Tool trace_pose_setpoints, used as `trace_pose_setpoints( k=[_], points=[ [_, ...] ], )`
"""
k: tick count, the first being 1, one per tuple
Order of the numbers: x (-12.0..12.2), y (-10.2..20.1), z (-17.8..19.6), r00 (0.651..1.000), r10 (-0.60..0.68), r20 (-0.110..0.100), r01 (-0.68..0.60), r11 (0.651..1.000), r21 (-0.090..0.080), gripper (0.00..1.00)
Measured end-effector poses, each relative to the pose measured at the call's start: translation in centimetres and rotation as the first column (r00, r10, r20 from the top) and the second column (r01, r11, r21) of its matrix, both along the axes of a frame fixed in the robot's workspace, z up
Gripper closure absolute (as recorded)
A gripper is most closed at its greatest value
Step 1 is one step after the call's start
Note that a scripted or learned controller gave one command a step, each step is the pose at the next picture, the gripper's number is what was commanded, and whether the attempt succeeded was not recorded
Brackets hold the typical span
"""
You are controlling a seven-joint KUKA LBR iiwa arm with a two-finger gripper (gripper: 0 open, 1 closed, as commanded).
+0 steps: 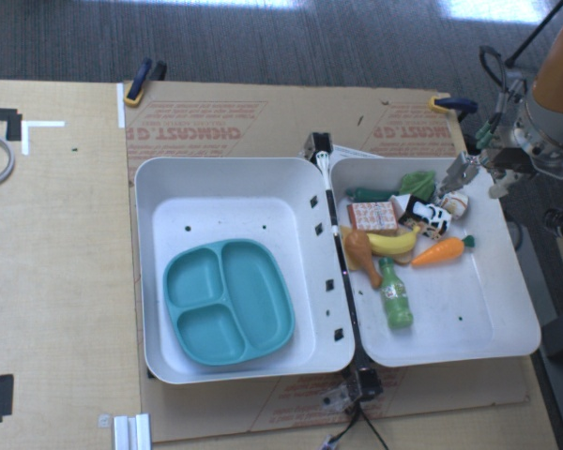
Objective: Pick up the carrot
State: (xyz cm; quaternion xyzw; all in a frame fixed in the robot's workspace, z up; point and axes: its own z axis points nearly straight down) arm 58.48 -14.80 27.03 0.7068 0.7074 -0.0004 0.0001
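Note:
The carrot (438,251) is orange with a small green tip at its right end. It lies flat in the right bin (479,331), near the middle, just right of a yellow banana (394,243). My gripper (460,172) hangs over the bin's far right part, above and slightly right of the carrot, close to a small white ball (455,204). It stands well apart from the carrot, and I see nothing held in it.
Crowded around the carrot are a black-and-white cow toy (433,217), a pink box (372,216), a green leafy item (416,186), a brown item (358,250) and a green bottle (395,295). The left bin (169,186) holds a teal divided plate (228,300).

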Motion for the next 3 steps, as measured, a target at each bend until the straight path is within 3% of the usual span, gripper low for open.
trace_pose_setpoints(
  k=[1, 2, 3],
  points=[
    [3.3, -1.7, -15.2, 0.986, 0.167, 0.017, -0.167, 0.986, -0.007, 0.0],
    [-2.6, -2.6, -17.7, 0.997, 0.076, 0.004, -0.076, 0.997, -0.002, 0.0],
    [-9.5, -6.6, -17.4, 0.999, 0.047, 0.012, -0.047, 0.999, 0.012, 0.0]
  ],
)
